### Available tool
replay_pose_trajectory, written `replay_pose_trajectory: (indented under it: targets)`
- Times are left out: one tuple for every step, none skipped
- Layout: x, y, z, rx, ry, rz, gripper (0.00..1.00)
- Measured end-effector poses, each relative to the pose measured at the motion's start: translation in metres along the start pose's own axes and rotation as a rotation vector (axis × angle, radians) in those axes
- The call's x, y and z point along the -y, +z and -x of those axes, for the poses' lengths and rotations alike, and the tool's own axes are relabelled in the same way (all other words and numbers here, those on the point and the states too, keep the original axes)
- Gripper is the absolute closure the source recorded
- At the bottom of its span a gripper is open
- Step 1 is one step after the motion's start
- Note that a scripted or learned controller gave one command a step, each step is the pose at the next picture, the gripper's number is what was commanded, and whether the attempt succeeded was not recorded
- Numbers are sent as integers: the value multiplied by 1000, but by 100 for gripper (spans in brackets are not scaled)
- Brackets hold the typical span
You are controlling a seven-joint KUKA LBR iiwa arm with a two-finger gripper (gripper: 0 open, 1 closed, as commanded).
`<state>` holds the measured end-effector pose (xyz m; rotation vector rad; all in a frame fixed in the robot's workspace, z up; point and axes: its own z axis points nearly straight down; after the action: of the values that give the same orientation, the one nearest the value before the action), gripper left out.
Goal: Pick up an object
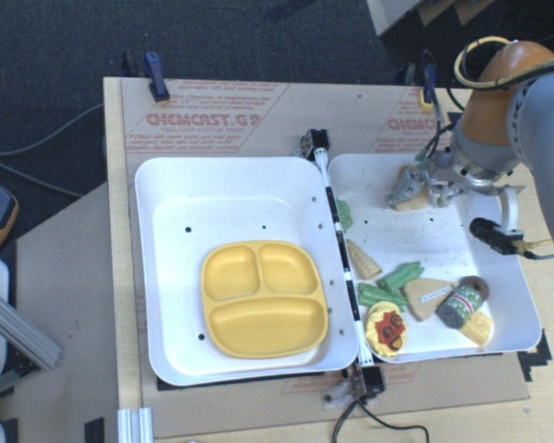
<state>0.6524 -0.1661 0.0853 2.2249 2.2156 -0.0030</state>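
1. Pincer (414,190): low in the far part of the right bin (499,340), at the end of the grey arm (535,109) that enters from the right, with the orange band (503,86) above the wrist. Its metal fingers sit over a small tan object (412,203); whether that piece is gripped, and how far the fingers are spread, cannot be told from this angle.
2. Small tan object: on the right bin's floor near the far wall, directly beneath the pincer tips, touching or nearly touching them.
3. Green pieces (392,282): a leafy cluster near the middle of the right bin, close to the divider between the bins.
4. Tan wedge (362,259): just beyond the green pieces, against the divider side.
5. Second tan wedge (427,295): just right of the green pieces, touching the dark can.
6. Dark can (462,303): lying tilted toward the near right of the right bin, with a yellow piece (480,329) just beside it.
7. Round yellow-and-red item (386,329): at the near left corner of the right bin.
8. Small green item (343,215): against the divider, farther back.
9. Left bin (166,201): holds a yellow sectioned plate (261,298) with three compartments, set toward the near right.
10. Bench (212,118): a board with red printed lettering, carrying both bins side by side; a blue clamp (154,74) at its far left edge.
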Motion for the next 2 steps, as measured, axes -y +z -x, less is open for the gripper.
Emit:
replay_pose_trajectory:
  targets:
    - [-15,0,-44,-1,-8,4,0]
    - [98,1,-29,-4,1,-10,0]
